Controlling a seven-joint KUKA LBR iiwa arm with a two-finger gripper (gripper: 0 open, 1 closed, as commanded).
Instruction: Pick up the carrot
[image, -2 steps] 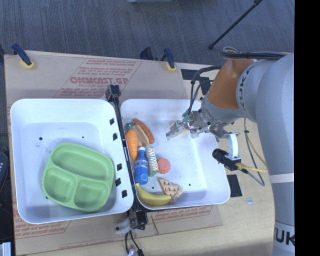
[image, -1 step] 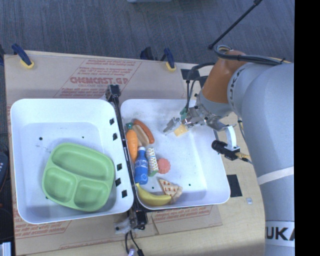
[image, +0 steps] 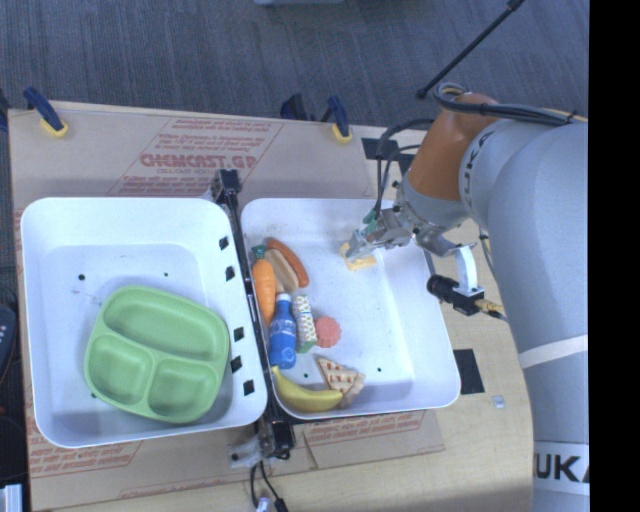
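Note:
The orange carrot (image: 264, 287) lies lengthwise along the left wall of the right bin (image: 400, 330), between a hot dog (image: 286, 263) and a blue bottle (image: 283, 332). My gripper (image: 366, 242) is low over the back middle of that bin, about a hand's width to the right of the carrot and behind it. A small yellow block (image: 361, 263) sits right at its tip; whether it is gripped or just lying there I cannot tell. The carrot is untouched.
A banana (image: 304, 396), a waffle-like wedge (image: 340, 377), a pink round piece (image: 327, 332) and a striped piece (image: 305, 328) lie at the right bin's front left. A green divided plate (image: 155, 352) sits in the left bin (image: 60, 240). The arm (image: 520, 230) spans the right side.

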